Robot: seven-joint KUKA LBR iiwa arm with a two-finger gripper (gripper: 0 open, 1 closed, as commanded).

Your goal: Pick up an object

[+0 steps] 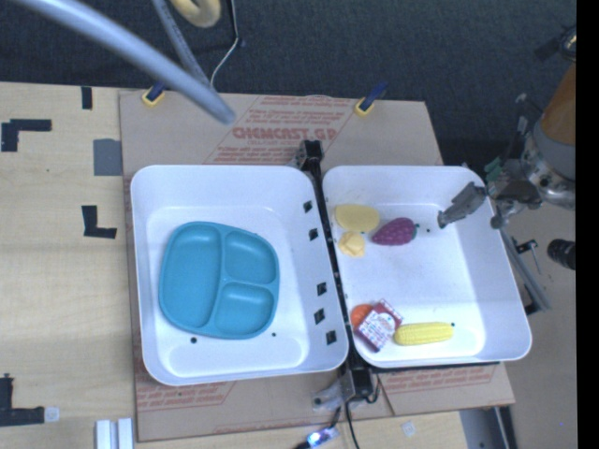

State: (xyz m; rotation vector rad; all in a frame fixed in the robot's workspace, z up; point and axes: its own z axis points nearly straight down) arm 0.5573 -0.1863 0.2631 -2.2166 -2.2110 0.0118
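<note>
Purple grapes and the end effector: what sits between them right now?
In the camera view, just bare white bin floor separates the purple grapes from the end effector.

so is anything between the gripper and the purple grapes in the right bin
Nothing visible. The gripper sits at the right bin's right edge, and bare white floor runs from it to the purple grapes; the yellow pieces lie beyond them.

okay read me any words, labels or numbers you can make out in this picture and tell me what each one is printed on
"CHEMCAST GP": red print on the brown cardboard sheet under the two bins, above the left bin; my best reading, the letters are faint.
More red print on the cardboard's front edge: too blurred to read.
Small red-and-white packet in the right bin, beside the toy corn: it carries a label, too small to read.
</note>
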